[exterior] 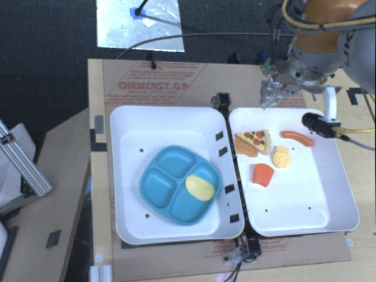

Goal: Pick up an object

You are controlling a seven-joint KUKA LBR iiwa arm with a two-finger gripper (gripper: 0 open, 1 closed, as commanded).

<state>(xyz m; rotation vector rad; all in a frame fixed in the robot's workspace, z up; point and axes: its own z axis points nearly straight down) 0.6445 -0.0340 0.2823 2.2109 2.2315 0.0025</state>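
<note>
Nearest the camera, at the lower centre of the frame, a blue divided plate (176, 187) is seen lying in the left bin (126, 157), with a yellow oval piece (200, 188) resting in its right-hand compartment. Nothing else is noted in that bin.

Further right and slightly higher, in the right bin (329, 204), four toy food items are recorded, all lying on the bin floor: a red-orange block (262, 174) near the bin's middle left; a corn cob piece (281, 156) just above and to its right; a pizza slice (254, 141) against the bin's upper-left area, close beside the corn; and a sausage (297, 138) toward the upper right, apart from the others.

Farthest back, at the upper right of the frame, the gripper (276, 96) is seen at the bin's far rim, above and behind the pizza slice. It is viewed against the arm's body and is too small and dark for its opening to be judged; whether it is spread or closed cannot be told. No item is seen in it.

Progress is judged as not yet begun in effect: every candidate object lies in a bin, none is lifted. The approach, the grasp and the lift are all left to do.
</note>
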